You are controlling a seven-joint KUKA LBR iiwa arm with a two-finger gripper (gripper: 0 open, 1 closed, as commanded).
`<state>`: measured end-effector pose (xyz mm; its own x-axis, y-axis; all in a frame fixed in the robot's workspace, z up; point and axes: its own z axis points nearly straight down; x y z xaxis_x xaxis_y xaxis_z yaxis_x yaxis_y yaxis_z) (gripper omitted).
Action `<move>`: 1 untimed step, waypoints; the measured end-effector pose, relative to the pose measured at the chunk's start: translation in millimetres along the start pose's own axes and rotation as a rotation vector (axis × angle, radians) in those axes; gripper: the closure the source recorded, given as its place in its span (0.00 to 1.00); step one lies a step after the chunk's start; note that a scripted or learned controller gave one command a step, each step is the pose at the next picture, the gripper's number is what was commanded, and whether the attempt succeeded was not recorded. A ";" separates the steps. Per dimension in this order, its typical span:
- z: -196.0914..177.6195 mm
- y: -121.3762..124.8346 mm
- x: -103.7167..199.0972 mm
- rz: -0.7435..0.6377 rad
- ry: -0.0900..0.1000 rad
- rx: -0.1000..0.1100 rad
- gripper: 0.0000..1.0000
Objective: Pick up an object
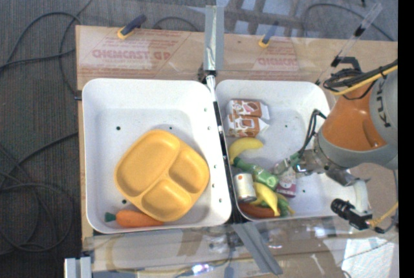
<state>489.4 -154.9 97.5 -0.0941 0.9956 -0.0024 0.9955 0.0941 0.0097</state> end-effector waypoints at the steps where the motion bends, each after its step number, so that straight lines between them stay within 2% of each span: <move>1: -121.8 26.5 23.2 -0.024 0.003 0.017 1.00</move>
